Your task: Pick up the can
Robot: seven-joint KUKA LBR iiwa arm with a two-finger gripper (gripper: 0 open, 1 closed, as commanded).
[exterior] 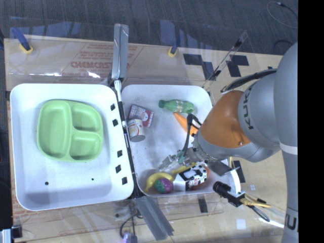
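The small cylindrical can with a red-and-white label [135, 129] is lying tipped in the right white bin [152, 156], near its left wall.

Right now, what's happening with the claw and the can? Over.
Claw low in right bin, near the toys. Can lying by the left wall, untouched. Nothing blocking it.

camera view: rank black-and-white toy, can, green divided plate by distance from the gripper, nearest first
1. black-and-white toy: right beside the gripper, just below-right of it, in the right bin's near corner.
2. can: up and left of the gripper, by the right bin's left wall.
3. green divided plate: farthest, across the divider in the left bin.
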